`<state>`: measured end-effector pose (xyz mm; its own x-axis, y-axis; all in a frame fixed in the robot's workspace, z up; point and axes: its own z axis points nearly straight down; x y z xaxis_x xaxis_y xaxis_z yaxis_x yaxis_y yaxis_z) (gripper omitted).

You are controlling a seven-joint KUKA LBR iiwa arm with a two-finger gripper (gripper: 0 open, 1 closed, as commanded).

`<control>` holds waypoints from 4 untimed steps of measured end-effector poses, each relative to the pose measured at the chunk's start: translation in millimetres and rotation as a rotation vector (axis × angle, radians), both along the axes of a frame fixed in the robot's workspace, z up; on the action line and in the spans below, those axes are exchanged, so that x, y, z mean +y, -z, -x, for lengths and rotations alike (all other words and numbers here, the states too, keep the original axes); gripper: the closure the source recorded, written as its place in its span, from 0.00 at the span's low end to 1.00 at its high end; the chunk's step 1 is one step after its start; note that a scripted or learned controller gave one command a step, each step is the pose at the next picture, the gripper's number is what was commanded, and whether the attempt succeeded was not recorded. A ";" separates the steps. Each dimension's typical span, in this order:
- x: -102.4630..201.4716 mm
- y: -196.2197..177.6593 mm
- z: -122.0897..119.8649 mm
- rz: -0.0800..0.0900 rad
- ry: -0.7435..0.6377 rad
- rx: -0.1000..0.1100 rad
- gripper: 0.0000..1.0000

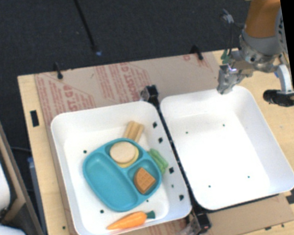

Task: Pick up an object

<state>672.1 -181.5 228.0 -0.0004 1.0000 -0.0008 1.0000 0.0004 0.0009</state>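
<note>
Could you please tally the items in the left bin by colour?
Blue: 1, the divided tray
Tan or brown: 3, the round biscuit, the square cracker, the wooden block
Orange: 1, the carrot
Green: 1, a piece behind the tray
Total: 6

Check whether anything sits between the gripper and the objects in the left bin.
Nothing visible blocks it. The gripper hangs over the right bin's far rim; the carrot and blue tray lie beyond the bins' shared wall.
</note>
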 end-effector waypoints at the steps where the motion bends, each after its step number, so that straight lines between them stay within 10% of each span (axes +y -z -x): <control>1: 42.5 -7.0 21.4 -0.001 -0.002 -0.001 1.00; 4: 202.3 -27.3 56.5 -0.002 -0.004 0.000 1.00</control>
